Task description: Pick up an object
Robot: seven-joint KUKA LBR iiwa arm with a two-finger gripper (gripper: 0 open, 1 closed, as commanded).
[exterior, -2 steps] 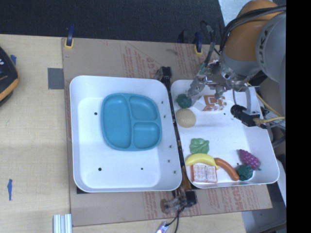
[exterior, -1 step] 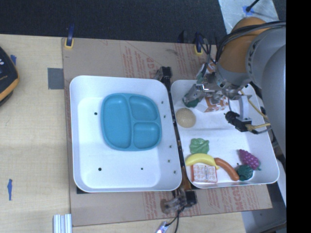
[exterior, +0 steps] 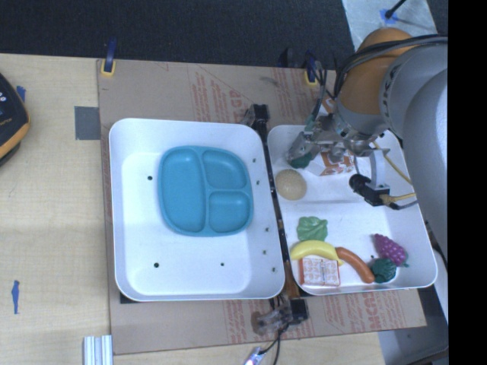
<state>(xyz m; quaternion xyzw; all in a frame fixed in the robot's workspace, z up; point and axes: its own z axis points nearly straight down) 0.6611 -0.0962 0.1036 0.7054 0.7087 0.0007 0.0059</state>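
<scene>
Just below-left of gripper (exterior: 304, 152), upper right of frame: round beige ball (exterior: 290, 184). Can't tell gripper's state.

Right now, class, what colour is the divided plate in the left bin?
Light blue; the divided plate shows best in the overhead camera view.

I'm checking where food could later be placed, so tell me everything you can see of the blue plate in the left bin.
The blue plate is a light blue divided tray with rounded corners, plastic by its look, with three compartments: one long one on its left side and two smaller ones on its right. It lies flat, slightly turned, near the middle of the left bin, resting on the white floor. It touches no wall of the bin.
</scene>
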